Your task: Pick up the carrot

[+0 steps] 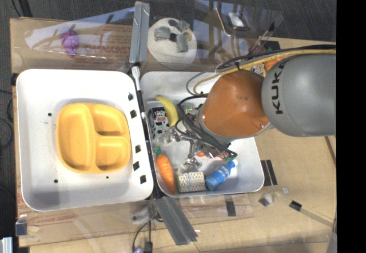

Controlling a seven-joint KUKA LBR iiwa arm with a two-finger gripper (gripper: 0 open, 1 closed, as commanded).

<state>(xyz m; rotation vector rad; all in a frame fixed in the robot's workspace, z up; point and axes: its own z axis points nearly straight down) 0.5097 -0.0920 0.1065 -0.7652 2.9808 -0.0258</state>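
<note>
None of the pick done: carrot lying untouched just beside gripper, finger state impossible to tell.

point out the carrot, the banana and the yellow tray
carrot (165, 170), camera view, middle of its orange body
banana (168, 109), camera view, middle of its curved yellow peel
yellow tray (74, 131), camera view, floor of its long left compartment

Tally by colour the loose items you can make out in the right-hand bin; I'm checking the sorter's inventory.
Orange: 1, the tapered orange carrot
Yellow: 1, the curved yellow banana
Blue: 1, the small blue plastic bottle
Patterned: 1, the small speckled block
Total: 4 countable; the grey arm with its orange band hides part of the white bin, so more may lie beneath.
</note>
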